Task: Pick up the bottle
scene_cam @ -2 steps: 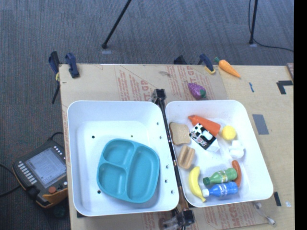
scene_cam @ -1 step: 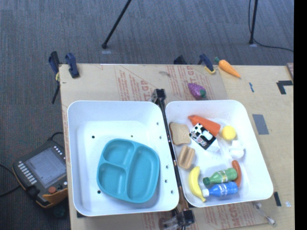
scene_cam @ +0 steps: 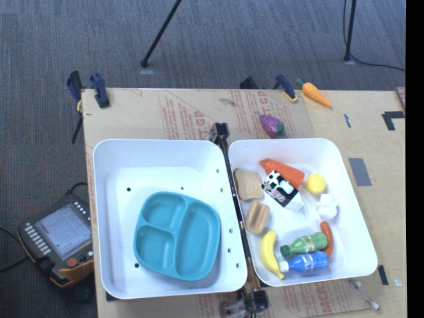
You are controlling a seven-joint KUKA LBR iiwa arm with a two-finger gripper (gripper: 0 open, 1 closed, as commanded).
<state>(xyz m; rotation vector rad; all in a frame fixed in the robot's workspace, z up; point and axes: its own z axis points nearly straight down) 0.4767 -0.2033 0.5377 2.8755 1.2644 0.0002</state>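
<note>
1. Below, two white bins sit side by side on the tabletop [scene_cam: 165,114]: the left bin [scene_cam: 109,158] carries one blue divided plate [scene_cam: 177,236].
2. Two bottles lie in the right bin [scene_cam: 344,171], near its front edge: one green bottle [scene_cam: 304,245] and, just beside it, one blue bottle [scene_cam: 305,263].
3. One banana [scene_cam: 268,253] lies just left of both bottles.
4. One carrot [scene_cam: 316,94] and one purple toy [scene_cam: 271,125] rest on the tabletop behind the bins.

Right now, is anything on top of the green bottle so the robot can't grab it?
Nothing lies on the green bottle. But it is crowded: a blue bottle lies just below it, a banana at its cap end, a hot dog right.
</note>
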